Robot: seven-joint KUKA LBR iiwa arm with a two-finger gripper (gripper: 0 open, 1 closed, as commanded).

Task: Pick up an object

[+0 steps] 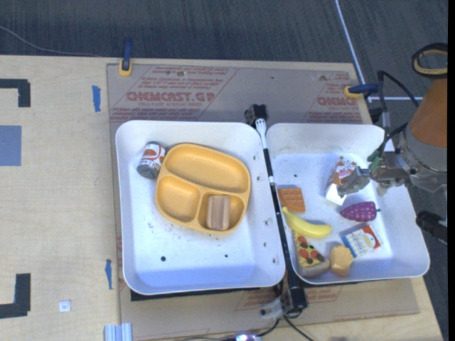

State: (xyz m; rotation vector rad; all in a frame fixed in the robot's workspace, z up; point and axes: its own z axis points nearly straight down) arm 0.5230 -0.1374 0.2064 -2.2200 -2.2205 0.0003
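The left bin (135,212), centre-left of frame, carries a yellow divided tray (192,169) with a can (150,160) just beside its upper-left rim. The right bin (409,244) holds the loose toy food, within the arm's reach. The gripper (353,182) hangs over a small packet (344,170); whether it is spread or closed I cannot tell. The purple grapes (358,211) and banana (307,225) lie just below, ungrasped.

Wooden bench (57,212) under two white bins (135,261).

Grey arm (419,155) low from the right, pincer (353,181) leftward.
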